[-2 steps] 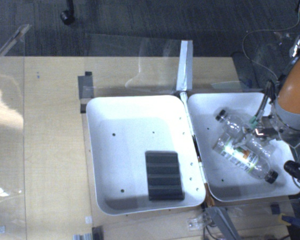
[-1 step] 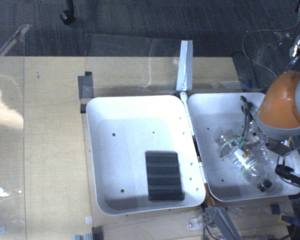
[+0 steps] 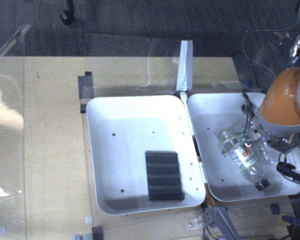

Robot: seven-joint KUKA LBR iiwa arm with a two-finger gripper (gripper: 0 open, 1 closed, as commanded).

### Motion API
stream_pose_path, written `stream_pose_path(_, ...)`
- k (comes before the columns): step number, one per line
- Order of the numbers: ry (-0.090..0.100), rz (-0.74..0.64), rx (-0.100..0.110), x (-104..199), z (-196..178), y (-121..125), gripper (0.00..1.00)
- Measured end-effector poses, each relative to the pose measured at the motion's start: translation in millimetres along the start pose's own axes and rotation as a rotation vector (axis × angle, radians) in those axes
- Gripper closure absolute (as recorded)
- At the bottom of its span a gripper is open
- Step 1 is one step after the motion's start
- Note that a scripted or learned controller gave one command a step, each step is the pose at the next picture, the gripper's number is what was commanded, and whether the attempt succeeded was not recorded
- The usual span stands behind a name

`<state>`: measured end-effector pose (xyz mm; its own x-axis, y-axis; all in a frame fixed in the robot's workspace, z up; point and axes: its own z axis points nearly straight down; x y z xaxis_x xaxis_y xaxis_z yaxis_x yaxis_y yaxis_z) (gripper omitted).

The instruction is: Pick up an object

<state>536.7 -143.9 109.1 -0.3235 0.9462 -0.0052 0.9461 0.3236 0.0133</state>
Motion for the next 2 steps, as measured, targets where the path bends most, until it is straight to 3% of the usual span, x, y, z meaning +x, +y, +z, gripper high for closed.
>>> stream_pose_path(1, 0.003, -0.120, 0.003, 64.3, -77.4, 107.3, 1.00)
stream_pose_path(2, 0.004, -0.249, 0.006, 63.3, -129.0, 131.2, 1.00)
